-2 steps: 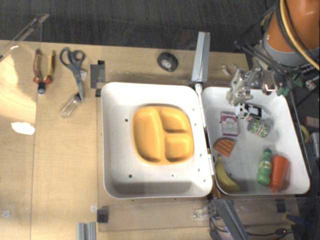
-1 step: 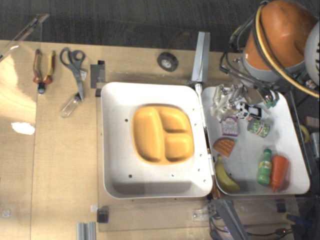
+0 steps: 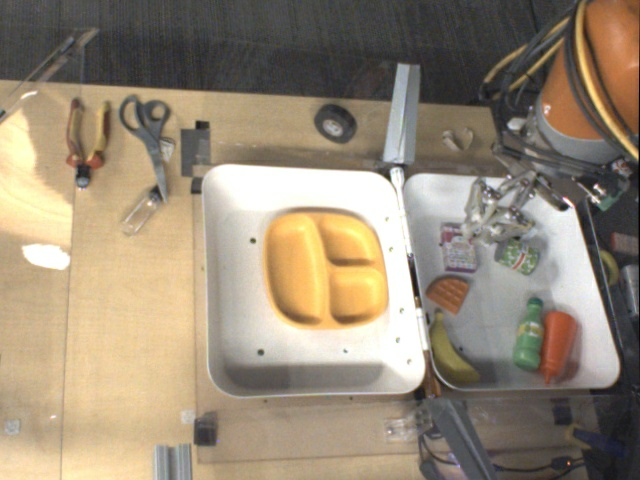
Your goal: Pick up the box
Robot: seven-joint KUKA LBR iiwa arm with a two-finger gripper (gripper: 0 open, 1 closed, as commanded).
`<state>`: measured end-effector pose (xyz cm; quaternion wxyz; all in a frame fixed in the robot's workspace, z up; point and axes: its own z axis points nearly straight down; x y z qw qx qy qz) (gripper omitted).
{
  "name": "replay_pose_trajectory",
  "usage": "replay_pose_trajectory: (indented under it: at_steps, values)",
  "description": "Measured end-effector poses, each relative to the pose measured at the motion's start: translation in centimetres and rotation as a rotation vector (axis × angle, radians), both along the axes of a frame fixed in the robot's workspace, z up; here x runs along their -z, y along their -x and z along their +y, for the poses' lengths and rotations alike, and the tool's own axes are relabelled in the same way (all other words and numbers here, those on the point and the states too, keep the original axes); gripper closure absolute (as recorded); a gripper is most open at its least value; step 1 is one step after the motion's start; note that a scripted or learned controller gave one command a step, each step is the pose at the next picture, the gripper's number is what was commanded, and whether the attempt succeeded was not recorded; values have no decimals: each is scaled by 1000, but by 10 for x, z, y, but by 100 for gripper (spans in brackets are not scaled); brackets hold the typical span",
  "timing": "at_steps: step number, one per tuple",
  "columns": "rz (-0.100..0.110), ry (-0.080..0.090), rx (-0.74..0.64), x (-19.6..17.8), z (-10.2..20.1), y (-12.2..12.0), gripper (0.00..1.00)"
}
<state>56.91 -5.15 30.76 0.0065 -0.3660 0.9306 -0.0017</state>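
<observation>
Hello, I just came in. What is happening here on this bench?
A grey robot arm reaches in from the right, and its gripper hangs over the right bin. A small box lies in that bin just beside the gripper, not lifted. Near it lie a green can, a banana, a green bottle and a carrot. The left bin holds a yellow tray.

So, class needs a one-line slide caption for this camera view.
Gripper hovers beside the box in the right bin; yellow tray sits left.
</observation>
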Motion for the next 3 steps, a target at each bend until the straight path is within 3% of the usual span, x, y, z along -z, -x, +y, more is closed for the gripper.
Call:
replay_pose_trajectory:
  at_steps: [1,2,3]
  values:
    - [4,6,-798,45,10,21,100]
    - [2,3,-437,10,69,8,100]
    - [4,7,-729,54,31,20,100]
